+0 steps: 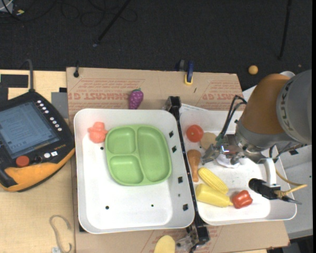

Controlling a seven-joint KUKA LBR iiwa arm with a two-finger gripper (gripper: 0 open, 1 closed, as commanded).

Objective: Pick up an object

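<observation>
We see the gripper (215, 153) low in the right bin (284, 211), its dark fingers (209, 154) spread a little way apart with nothing between them. Its tips sit just above the corn cob (211, 179) and just beside the brown piece (193, 157). The tomato (194, 133) lies nearby; the red pepper (242, 198) rests farther off.
</observation>
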